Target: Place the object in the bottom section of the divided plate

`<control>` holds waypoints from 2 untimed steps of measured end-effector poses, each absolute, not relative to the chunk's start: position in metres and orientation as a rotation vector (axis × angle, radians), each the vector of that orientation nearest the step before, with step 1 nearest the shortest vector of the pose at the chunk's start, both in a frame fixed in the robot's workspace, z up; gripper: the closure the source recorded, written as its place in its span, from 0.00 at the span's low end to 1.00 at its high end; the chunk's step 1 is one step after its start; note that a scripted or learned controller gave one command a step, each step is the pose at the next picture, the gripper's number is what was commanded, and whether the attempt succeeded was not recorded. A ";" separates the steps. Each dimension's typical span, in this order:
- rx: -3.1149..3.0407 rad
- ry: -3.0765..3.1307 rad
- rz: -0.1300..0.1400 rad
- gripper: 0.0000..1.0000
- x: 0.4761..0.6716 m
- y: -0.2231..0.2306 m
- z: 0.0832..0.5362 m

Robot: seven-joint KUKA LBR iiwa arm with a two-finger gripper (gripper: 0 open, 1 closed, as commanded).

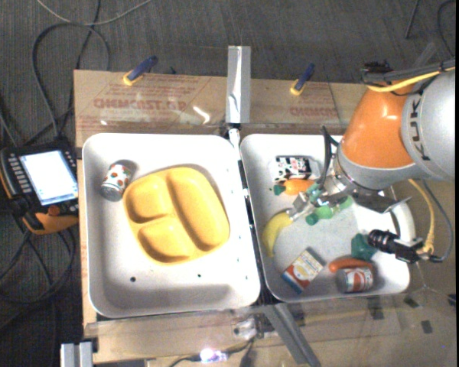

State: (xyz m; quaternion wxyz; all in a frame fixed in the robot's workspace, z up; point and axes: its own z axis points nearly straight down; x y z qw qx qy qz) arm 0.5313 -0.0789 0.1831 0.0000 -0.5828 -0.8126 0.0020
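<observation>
Gripper [319, 202] low over right bin [382, 285], green fingertips [315, 217] near banana's upper end; fingers' spread impossible to tell, nothing visibly held. Left to right: handheld screen [44, 176] off bench; left bin [99, 281] with spotted can [116, 180] on its side, just beside yellow divided plate [176, 212], sections bare. Right bin: banana [274, 230], carton [303, 269], cow-print box [292, 164], carrot [297, 185], lying can [355, 280], orange piece [349, 264], green item [362, 245].
</observation>
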 end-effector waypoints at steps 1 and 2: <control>-1.641 -2.678 0.004 1.00 0.544 -0.024 0.183; -2.012 -2.409 0.004 1.00 0.535 0.033 0.183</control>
